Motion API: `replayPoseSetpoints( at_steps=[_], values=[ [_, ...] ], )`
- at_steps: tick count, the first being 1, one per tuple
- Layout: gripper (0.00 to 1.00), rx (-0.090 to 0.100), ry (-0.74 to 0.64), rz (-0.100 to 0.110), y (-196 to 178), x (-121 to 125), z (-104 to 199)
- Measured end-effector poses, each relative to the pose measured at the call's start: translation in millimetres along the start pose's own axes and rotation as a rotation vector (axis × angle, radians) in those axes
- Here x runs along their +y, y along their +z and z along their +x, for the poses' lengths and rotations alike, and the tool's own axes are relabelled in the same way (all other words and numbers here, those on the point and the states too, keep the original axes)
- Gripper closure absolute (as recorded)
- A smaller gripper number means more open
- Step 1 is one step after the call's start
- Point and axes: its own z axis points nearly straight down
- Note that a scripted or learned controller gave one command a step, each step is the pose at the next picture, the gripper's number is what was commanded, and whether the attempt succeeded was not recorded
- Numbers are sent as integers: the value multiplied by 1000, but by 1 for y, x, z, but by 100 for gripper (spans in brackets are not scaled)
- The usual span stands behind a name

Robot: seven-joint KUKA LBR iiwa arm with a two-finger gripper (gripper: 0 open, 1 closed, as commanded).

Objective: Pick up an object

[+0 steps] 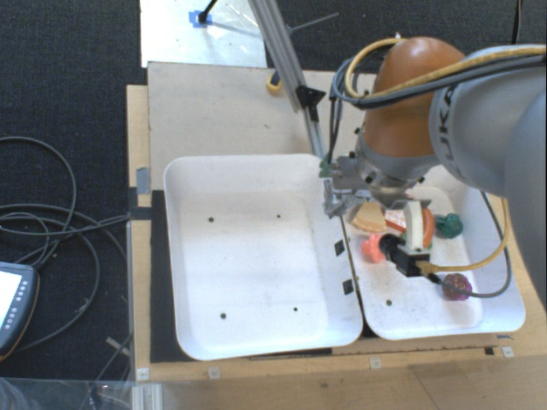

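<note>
A small screen (10, 301) lies at the far left on the dark floor, next to loose black cables (60, 229). The left bin (197, 186) is white and smooth, with round corners and a few small dark dots on its bottom. The right bin (496, 314) touches it. The gripper (372, 196) hangs low over the far left part of the right bin; I cannot tell if it is open or closed. Just under it sits a flat tan piece (369, 220), with a soft-looking pink lump (373, 248) near it. Next comes an orange and white thing (416, 225), its long side running from the far edge toward the near edge. Then a bumpy green thing (449, 225) and a round purple ball (455, 285). The grey arm (496, 118) shows the letters "UKA".
</note>
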Motion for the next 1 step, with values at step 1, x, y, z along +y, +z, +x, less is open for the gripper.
replayPoseSetpoints(
  at_steps=[1],
  values=[
    [100, 0, 0, -1, -10, -32, 38]
  ],
)
